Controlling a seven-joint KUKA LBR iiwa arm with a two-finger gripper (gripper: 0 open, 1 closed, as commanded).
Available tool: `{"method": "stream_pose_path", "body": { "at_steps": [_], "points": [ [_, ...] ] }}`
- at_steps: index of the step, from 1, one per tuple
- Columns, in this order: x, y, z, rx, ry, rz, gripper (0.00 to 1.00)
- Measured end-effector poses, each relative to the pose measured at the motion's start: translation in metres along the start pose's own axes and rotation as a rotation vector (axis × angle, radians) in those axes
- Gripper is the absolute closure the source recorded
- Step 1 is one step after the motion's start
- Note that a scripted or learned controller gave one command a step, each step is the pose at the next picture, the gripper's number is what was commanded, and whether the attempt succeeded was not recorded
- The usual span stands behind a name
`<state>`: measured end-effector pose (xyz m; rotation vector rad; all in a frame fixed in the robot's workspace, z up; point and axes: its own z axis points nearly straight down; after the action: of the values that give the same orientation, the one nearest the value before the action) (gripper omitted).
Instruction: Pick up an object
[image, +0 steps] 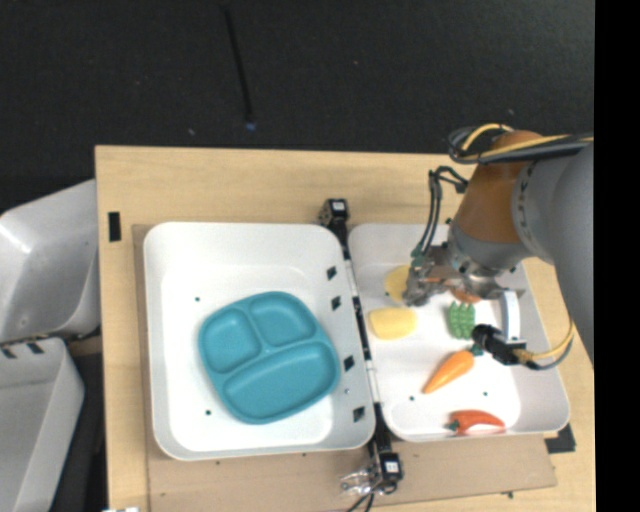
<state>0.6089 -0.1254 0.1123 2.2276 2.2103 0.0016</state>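
Pale wood formed the bench (230, 180), which stood against a dark floor, with white shapes off its left edge. Two shallow white bins sat on it side by side, their inner rims touching along the middle. The left bin (170, 300) carried a blue divided plate (267, 355) near its centre, with bare white floor all around the plate. The right bin (540, 400) was more crowded: a yellow lemon-like piece (392, 321) lay near the inner rim, a second yellow piece (397, 281) just behind it, a green piece (460, 319) near the middle, an orange carrot (448, 370) tilted below that, and a red pepper (474, 421) close to the near rim. The grey arm (530, 210) reached in from the right, and its end effector (432, 283) hung low over the far part of the right bin, beside the second yellow piece; whether its fingers were spread or pressed together could not be told. Open floor remained in the bin's near left corner.
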Motion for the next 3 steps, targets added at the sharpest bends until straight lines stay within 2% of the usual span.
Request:
{"method": "stream_pose_path", "body": {
  "at_steps": [2, 3],
  "points": [
    [0.005, 0.009, -0.112, -0.004, 0.000, -0.011, 1.00],
    [0.054, -0.004, -0.125, 0.002, 0.003, -0.014, 1.00]
  ]
}}
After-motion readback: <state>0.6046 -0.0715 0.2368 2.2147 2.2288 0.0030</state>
